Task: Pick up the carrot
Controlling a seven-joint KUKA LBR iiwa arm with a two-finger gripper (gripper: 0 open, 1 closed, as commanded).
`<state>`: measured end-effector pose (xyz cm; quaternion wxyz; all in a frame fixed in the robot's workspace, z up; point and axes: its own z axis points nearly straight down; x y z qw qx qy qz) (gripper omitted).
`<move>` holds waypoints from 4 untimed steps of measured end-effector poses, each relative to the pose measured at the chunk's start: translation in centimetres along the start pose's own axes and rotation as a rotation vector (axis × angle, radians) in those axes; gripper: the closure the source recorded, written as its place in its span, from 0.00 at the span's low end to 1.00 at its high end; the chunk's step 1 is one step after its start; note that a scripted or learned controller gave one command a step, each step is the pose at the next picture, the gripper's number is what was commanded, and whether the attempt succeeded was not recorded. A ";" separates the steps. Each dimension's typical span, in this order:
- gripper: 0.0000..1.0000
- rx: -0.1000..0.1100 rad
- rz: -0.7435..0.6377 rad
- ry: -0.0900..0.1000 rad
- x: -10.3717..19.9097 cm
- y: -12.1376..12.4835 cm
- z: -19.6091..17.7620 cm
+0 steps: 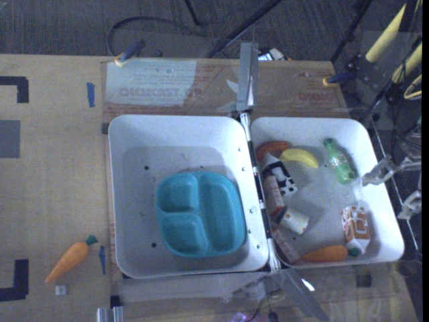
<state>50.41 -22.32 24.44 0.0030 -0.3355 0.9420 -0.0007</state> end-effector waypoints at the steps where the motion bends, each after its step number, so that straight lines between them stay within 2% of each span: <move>1: 0.00 -0.003 -0.098 0.001 0.5 0.4 11.5; 2: 0.00 0.000 -0.210 -0.001 0.9 0.9 6.5; 3: 0.00 -0.005 -0.505 0.001 1.4 1.4 9.7; 4: 0.00 -0.006 -0.712 0.001 1.7 1.7 10.2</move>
